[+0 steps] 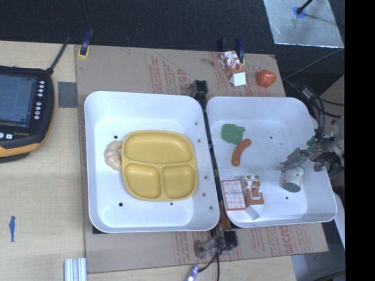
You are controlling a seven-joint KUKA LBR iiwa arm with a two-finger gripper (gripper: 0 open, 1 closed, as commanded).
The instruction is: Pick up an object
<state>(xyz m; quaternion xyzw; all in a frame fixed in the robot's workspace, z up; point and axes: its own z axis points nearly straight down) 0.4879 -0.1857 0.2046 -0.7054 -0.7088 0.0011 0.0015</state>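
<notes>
Two white bins on the bench point(35, 198): left bin point(99, 157) and right bin point(275, 113), side by side and touching along the middle seam; left bin holds one yellow divided tray point(159, 164) with one pale round pastry point(112, 154) tucked against the tray's left edge; right bin holds one green leafy piece point(232, 133), one sausage point(240, 151) just below it, one red-and-white carton point(243, 194) lying flat at the bin's front-left corner, and one small grey cup point(292, 179) on its side toward the bin's right; outside, just behind the right bin's back wall: one second small carton point(232, 67) and one red tomato point(266, 78) (both on the cardboard, not in the bin); one orange-edged tablet point(20, 113) well left of the left bin; gripper point(304, 156) sits low over the right bin's right side, just above the grey cup; jaws: cannot tell how far open, or whether they touch the cup.
</notes>
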